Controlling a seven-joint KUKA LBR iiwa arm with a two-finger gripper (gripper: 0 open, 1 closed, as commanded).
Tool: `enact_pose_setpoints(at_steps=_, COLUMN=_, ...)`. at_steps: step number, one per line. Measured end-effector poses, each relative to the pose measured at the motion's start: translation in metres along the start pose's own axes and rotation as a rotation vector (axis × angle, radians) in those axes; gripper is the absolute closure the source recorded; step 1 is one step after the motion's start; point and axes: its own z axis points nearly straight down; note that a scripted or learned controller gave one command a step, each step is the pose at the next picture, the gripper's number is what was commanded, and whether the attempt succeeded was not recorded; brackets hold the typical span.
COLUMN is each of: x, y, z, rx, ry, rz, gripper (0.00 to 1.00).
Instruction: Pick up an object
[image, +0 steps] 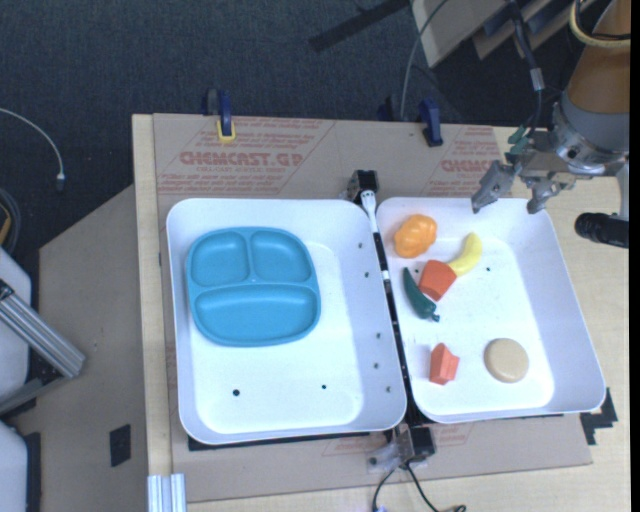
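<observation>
**Pincer spread wide above the right bin's far edge, holding nothing**

The pincer (511, 196) hangs at the far rim of the right bin (570, 300), its two dark fingers (486, 192) splayed well apart with only bare air and white rim between them. It grasps nothing and seems to touch nothing, though from this slanted angle it is hard to judge how high the tips sit above the rim. The grey arm (596, 90) with its orange band enters from the upper right.

All the loose items lie in the right bin. Nearest the pincer is a small yellow banana-like piece (465, 254), lying at a slant. Just beside its lower end is a red-orange block (437, 278), and touching that block's left side is a dark green pepper-shaped piece (419, 297). An orange, lumpy, fruit-like toy (415, 235) sits near the bin's far left corner. Toward the near side lie a small red piece (443, 364) and, well apart to its right, a round beige disc (507, 360).

The left bin (340, 380) holds a blue divided plate (254, 286) with three compartments, set toward its far left. Both bins rest on a brown board (300, 150) clamped to the surface by blue clips (220, 105).
</observation>
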Motion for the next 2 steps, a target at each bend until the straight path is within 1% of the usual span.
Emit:
enact_pose_setpoints(at_steps=1, x=0.0, y=0.002, z=-0.009, rx=-0.014, ry=-0.002, rz=-0.003, gripper=0.0)
enact_pose_setpoints(at_steps=2, x=0.005, y=-0.002, z=0.035, rx=-0.01, ry=-0.001, rz=-0.003, gripper=0.0)
